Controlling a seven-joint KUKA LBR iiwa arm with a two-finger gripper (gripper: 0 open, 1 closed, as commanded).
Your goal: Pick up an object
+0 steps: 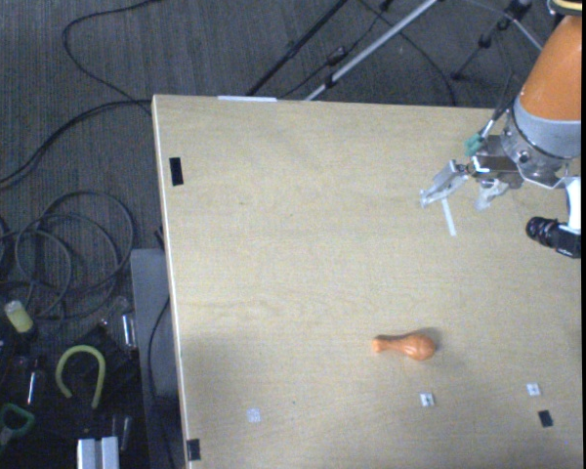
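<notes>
One object matters to us on the pale wooden worktop (293,262): an orange pear-shaped object (406,346), lying on its side with its narrow neck pointing toward the left of the view and its round bulb toward the right. Its surface looks smooth and evenly orange, and it casts a small shadow beneath itself. It rests below the jaws in the view and a little to their left, well apart from them, with bare wood between.

We see the gripper (456,195) near the right side of the worktop, under the grey wrist and the orange band of the arm (555,76). Its jaws are spread apart, with nothing between them; one thin pale finger (448,219) points down toward the board.

Around the object, we find a few small markers on the wood: a tiny white square tag (427,399) just below it, another white tag (533,390) lower right of it, and a small black tag (545,418) close to that one. A black rectangular mark (176,171) sits far to the left of the jaws, near the worktop's edge. Nothing stands between the jaws and the orange object.

Beyond the worktop, to the far left of the jaws, we see black cables (59,252) coiled on the dark carpet, and a yellow-green U-shaped piece (80,367) below them. Metal tripod legs (391,27) cross the floor above the jaws.
</notes>
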